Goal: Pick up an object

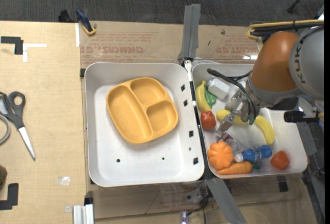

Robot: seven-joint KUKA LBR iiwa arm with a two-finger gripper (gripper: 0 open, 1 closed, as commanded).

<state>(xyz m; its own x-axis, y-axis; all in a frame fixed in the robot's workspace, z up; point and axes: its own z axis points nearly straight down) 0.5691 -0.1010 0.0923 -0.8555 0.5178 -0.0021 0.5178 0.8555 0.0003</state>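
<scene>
My gripper (231, 120) hangs low over the middle of the right bin (296, 138), tilted down to the left, above a small yellow piece (224, 114). Toy foods lie around it: a red fruit (208, 121) to its left, an orange pumpkin (220, 155) and a carrot (236, 168) in front, a blue object (256, 154), a banana (265, 129) to its right and a red tomato (280, 160) at the front right. A green piece (210, 98), a yellow piece (200, 97) and a white block (219, 88) lie behind it.
The left bin (93, 166) holds a yellow divided plate (143, 109). Scissors (18, 120) lie on the bench at the far left. The arm's orange band (276, 66) looms over the right bin's back right part.
</scene>
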